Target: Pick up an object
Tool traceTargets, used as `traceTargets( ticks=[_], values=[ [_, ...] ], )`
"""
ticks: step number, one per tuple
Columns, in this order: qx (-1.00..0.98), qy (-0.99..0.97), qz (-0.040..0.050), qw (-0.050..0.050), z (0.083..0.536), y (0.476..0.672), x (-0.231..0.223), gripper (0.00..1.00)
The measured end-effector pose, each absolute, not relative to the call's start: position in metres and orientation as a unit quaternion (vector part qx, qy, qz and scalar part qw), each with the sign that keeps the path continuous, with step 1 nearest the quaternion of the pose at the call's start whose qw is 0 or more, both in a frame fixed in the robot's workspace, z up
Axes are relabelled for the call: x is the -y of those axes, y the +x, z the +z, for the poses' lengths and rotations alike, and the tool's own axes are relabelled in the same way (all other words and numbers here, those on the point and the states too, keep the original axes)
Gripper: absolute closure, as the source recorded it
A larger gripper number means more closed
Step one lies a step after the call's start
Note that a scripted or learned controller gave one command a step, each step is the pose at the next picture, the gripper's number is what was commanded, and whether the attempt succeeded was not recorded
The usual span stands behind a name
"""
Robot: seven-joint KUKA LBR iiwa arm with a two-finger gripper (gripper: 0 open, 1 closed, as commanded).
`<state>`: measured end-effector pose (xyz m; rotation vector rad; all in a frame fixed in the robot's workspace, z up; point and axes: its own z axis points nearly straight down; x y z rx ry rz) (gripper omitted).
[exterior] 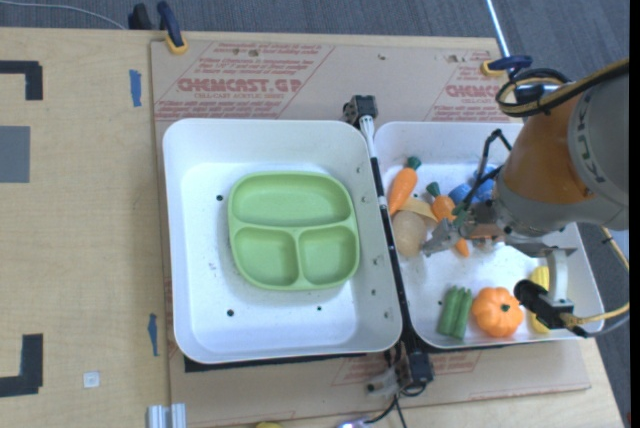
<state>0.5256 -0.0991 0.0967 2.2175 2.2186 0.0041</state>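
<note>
Right bin [590, 288]: the gripper [447, 238], jaws narrow and holding nothing discernible, sits low among two toy carrots [401, 188], a beige piece [408, 234] and a blue item [462, 193]. One orange pumpkin [496, 311] and one green vegetable [454, 311] lie nearer the front wall. Left bin [190, 246]: one green divided plate [293, 229].

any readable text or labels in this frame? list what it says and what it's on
"CHEMCAST. G P": red print on the protective paper of the sheet under the two white bins, upper left. Last letters uncertain.
"CHEMCAST": same red print, upper right of the sheet, partly cut off by the arm.
Smaller red lines above and below each logo: too small to read.
No text on the green divided plate or the toy food.
</note>
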Motion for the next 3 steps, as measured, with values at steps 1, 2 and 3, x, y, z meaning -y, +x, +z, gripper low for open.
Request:
traceTargets(
  ticks=[1,2,3],
  values=[
    [-0.707,0.707,0.0002,0.001,0.086,0.542,0.095,0.0],
    [-0.708,0.706,0.0015,0.004,0.097,0.543,0.095,1.0],
    [-0.708,0.706,0.0009,0.0,0.227,0.516,0.028,1.0]
  ],
)
